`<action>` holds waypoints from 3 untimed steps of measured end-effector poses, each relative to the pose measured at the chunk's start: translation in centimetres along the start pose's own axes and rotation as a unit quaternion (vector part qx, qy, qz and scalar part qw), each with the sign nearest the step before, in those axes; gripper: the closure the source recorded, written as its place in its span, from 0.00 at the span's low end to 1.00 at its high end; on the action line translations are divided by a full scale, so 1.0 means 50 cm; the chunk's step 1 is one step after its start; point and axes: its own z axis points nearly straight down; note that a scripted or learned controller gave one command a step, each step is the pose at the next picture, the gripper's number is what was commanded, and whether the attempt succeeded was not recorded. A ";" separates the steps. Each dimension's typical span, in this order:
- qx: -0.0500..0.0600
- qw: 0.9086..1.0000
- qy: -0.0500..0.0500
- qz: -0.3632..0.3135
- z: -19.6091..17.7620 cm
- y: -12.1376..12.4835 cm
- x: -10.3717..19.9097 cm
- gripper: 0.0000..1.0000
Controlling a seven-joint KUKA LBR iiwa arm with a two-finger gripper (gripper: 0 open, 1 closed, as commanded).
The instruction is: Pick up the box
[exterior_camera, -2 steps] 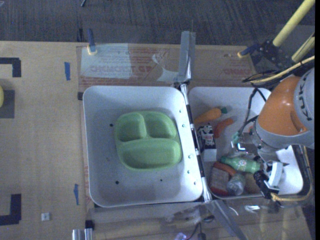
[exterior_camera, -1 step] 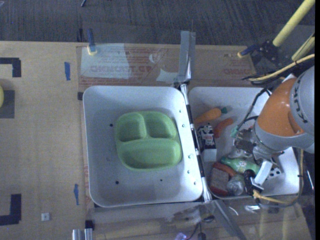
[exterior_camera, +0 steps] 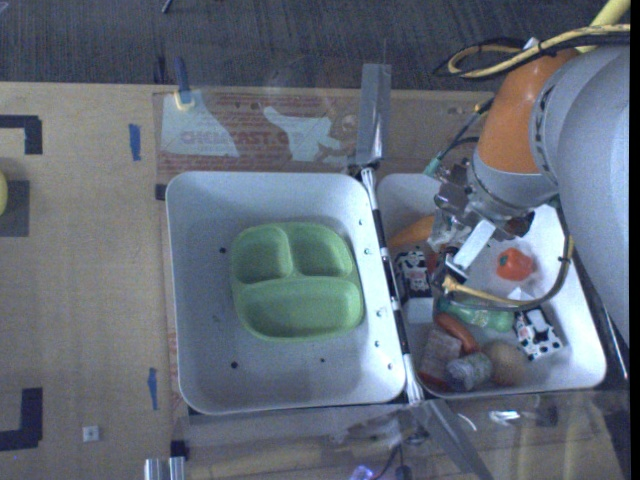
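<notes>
Box (exterior_camera: 413, 271) at the right bin's (exterior_camera: 585, 368) left wall, black-and-white, long axis about 12-to-6. From the end effector (exterior_camera: 462, 253), just beside at 8 o'clock. Opening: cannot tell, hidden under wrist.

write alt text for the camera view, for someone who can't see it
A grey arm reaches from the right over the right bin, crowded with small items. The left bin holds a green divided tray.
</notes>
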 end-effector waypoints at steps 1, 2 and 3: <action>-0.006 1.000 0.002 -0.026 0.166 0.103 -0.064 1.00; -0.002 0.976 0.002 0.216 0.194 0.109 -0.126 1.00; 0.001 0.930 0.000 0.368 0.142 0.087 -0.164 1.00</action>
